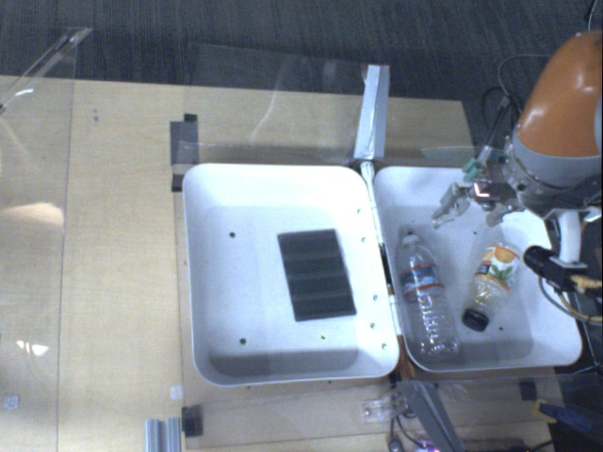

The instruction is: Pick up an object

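In the left bin (212, 252) a black ridged rectangular pad (316, 273) lies flat near the middle. Two things lie in the right bin (556, 347): a clear plastic water bottle (427, 295) on its side along the left wall, and a small bottle with a black cap and an orange-green label (490, 285) right of it. My gripper (468, 211) hangs over the far part of the right bin, above and beyond both bottles. It is open, with nothing between its fingers.
A clear plastic sheet stands upright behind the bins, with a grey post (372, 111) at the seam between them. Black cables (556, 271) hang off the arm over the right bin's right side. Wooden bench surface lies to the left.
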You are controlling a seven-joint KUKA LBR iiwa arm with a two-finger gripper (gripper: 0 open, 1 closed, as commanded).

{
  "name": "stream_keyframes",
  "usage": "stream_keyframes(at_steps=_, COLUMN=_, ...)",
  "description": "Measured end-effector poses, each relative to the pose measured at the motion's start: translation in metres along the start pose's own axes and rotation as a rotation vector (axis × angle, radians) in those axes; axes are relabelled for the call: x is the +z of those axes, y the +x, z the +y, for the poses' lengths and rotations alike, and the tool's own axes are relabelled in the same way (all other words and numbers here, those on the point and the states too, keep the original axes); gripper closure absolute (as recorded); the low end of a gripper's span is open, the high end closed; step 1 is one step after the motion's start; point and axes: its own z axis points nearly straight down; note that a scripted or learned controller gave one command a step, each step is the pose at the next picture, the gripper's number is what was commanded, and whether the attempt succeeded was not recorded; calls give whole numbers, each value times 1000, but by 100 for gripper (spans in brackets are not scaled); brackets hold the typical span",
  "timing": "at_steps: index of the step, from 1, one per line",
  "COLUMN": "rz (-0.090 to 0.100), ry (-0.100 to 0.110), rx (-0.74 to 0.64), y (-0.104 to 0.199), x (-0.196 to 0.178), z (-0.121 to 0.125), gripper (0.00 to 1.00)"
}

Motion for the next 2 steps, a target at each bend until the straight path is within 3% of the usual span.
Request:
stream_keyframes(at_steps=1, rz=-3, ry=-12, rx=-270, y=-6, x=154, z=3, gripper=0)
stream_keyframes(at_steps=2, rz=-3, ry=-20, rx=-272, y=-4, x=141, z=6, gripper=100)
